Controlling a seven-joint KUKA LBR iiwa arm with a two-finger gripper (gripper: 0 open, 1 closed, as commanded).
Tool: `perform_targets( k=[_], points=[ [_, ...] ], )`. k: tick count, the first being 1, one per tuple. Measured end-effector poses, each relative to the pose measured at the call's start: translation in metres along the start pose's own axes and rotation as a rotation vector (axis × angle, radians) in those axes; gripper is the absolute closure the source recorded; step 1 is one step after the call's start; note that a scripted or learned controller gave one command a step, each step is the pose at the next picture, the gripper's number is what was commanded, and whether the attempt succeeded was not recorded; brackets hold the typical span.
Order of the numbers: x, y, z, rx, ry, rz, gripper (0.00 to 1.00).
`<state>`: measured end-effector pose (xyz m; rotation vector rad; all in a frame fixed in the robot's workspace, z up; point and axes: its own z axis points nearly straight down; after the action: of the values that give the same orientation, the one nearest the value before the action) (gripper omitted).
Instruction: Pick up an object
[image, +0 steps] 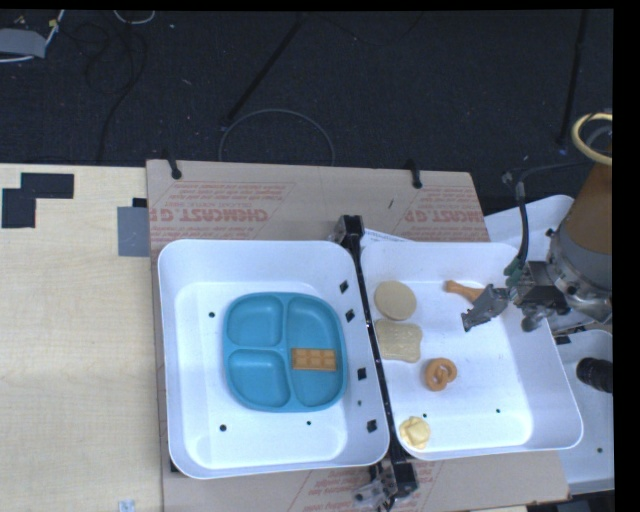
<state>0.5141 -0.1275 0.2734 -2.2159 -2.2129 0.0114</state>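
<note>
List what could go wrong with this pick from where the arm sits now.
1. The gripper hangs near the small orange piece by the right bin's wall; the fingers may nudge it aside.
2. The round cookie and pale slice touch, so grasping one could drag the other.

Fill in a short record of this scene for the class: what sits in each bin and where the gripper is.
left bin: blue plate with four compartments
plate contents: waffle in the lower right compartment
right bin: round cookie, bread slice, pretzel, yellow piece in the near left corner, orange piece by the far side
gripper: over the right bin's right half, beside the orange piece
held: nothing seen between the fingers
</note>
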Motion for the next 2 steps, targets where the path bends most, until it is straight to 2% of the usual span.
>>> perform_targets(
  k=[1, 2],
  points=[
    [0.0, 0.002, -0.005, -0.011, -0.002, -0.002, 0.0],
    [-0.007, 0.0, 0.042, -0.004, 0.0, -0.001, 0.0]
  ],
)
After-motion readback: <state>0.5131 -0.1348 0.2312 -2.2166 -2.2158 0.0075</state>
